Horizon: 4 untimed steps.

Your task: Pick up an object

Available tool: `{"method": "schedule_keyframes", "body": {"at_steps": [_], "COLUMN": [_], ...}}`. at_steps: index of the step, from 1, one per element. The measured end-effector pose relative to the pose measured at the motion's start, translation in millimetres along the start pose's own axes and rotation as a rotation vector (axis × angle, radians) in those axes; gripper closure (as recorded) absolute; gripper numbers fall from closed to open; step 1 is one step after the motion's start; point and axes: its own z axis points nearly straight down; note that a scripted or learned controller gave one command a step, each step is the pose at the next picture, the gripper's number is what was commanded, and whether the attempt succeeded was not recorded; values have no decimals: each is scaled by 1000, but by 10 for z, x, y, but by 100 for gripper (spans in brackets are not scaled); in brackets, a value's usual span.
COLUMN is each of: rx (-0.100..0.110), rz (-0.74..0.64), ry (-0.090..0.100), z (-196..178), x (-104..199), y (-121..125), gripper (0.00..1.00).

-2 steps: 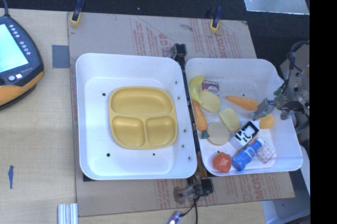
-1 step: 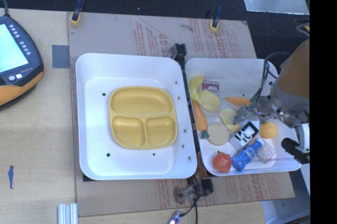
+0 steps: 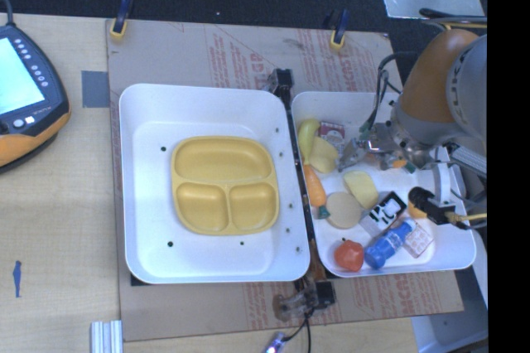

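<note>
Nearest, a tomato (image 3: pixel 349 254) and a blue bottle (image 3: pixel 387 244) sit at the right bin's (image 3: pixel 454 258) front edge, the bottle's long axis slanting up to the right. Behind them lies a carrot (image 3: pixel 315 186), pointing away. The arm (image 3: pixel 439 90) bends in from the right, its gripper (image 3: pixel 367 146) low over the bin's far half, beside a yellow piece (image 3: pixel 322 154); I cannot tell its finger state.

arm (image 3: pixel 443 90): enters from right, bent down | hand (image 3: pixel 364 146): low
</note>
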Motion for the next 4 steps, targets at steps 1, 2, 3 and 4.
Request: {"method": "schedule_keyframes", "body": {"at_steps": [1, 2, 3, 4], "rx": [0, 1, -2, -1], "rz": [1, 2, 4, 2], "ry": [0, 0, 1, 0], "z": [1, 3, -5, -20], "x": [-24, 91, -81, -105], "y": [-311, -429, 219, -234], "gripper": [0, 0, 0, 0]}}
